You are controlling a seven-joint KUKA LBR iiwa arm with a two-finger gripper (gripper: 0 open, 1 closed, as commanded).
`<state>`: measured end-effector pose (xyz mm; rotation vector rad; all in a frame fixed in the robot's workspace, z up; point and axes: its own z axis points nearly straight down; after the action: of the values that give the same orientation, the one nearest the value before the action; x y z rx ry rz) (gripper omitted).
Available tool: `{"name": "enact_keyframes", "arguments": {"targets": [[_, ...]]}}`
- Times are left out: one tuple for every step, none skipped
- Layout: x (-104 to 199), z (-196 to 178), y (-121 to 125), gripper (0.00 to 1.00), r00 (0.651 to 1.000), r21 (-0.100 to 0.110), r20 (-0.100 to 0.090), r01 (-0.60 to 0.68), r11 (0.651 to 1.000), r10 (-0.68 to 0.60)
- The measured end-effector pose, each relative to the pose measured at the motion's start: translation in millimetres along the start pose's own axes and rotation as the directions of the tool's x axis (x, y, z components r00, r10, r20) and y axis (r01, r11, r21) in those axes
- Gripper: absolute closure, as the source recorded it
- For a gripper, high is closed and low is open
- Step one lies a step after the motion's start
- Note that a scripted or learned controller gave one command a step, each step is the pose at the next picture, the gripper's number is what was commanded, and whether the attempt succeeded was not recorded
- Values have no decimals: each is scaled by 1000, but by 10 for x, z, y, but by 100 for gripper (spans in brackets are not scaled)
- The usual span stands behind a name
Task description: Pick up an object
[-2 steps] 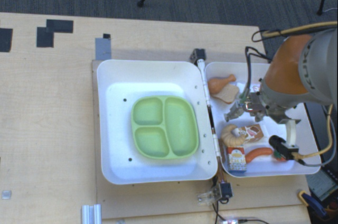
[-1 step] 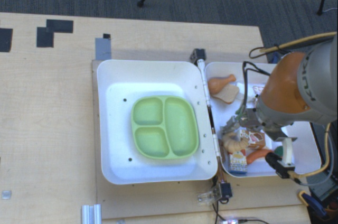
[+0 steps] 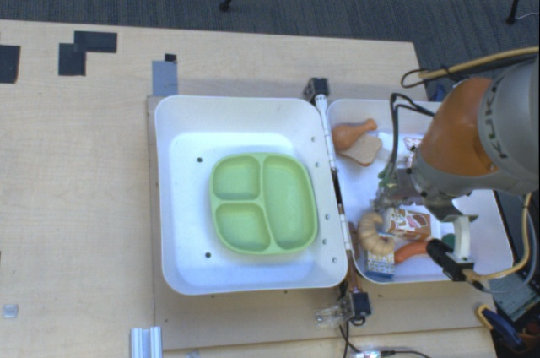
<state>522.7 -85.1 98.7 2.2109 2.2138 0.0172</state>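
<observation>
The right bin (image 3: 369,112) holds several toy foods. A tan drumstick (image 3: 355,130) and a bread slice (image 3: 364,149) lie at its far left. Nearer the front lie a brown ring-shaped pastry (image 3: 371,231), a printed carton (image 3: 409,223) and an orange carrot-like piece (image 3: 411,252). My gripper (image 3: 391,199) hangs low over the middle of this bin, just above the pastry and the carton. The wrist's grey and orange body (image 3: 460,137) hides much of the bin behind it. I see nothing lifted off the bin floor.
The left bin (image 3: 186,179) holds a light green divided plate (image 3: 263,203). A ridge (image 3: 332,179) separates the two bins. Cables (image 3: 422,78) loop near the arm at the right. A black and yellow cable (image 3: 456,268) crosses the right bin's front edge.
</observation>
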Motion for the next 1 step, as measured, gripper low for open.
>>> {"name": "enact_keyframes", "arguments": {"targets": [[0, 2, -2, 0, 1000, 0, 0, 1, 1000, -1]]}}
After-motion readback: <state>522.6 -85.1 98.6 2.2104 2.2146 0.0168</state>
